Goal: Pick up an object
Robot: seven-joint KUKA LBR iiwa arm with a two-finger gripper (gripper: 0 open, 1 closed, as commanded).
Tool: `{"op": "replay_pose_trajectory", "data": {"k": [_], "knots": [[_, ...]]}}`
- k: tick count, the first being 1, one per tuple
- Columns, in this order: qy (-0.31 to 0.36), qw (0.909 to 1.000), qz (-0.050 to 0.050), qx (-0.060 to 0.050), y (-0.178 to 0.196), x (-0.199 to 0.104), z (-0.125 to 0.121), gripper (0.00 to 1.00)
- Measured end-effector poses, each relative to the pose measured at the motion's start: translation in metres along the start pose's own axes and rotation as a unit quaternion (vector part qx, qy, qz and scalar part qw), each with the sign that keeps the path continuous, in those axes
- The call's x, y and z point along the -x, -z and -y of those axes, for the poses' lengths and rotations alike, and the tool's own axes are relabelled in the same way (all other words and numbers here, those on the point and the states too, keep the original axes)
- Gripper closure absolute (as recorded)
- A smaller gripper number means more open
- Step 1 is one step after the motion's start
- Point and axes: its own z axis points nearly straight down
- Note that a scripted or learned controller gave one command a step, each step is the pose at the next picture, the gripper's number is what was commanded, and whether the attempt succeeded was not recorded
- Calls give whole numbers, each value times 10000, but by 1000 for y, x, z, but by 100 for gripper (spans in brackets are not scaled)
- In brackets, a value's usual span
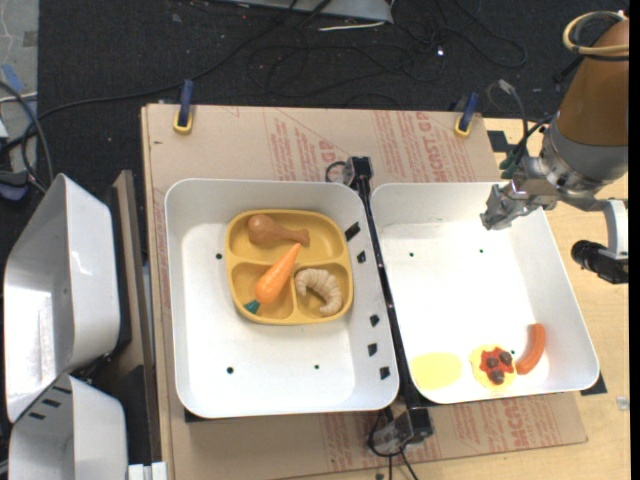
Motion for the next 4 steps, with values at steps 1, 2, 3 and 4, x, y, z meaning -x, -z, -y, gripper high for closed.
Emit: {"op": "replay_pose_trajectory", "data": {"k": [1,2,3,4], "knots": [[16,10000,-7,-17,29,0,-1,100],[39,10000,-19,-41,14,-52,1,100],[41,10000,-18,-36,16,-100,7,100],[50,10000,-20,-26,20,-160,2,100]]}}
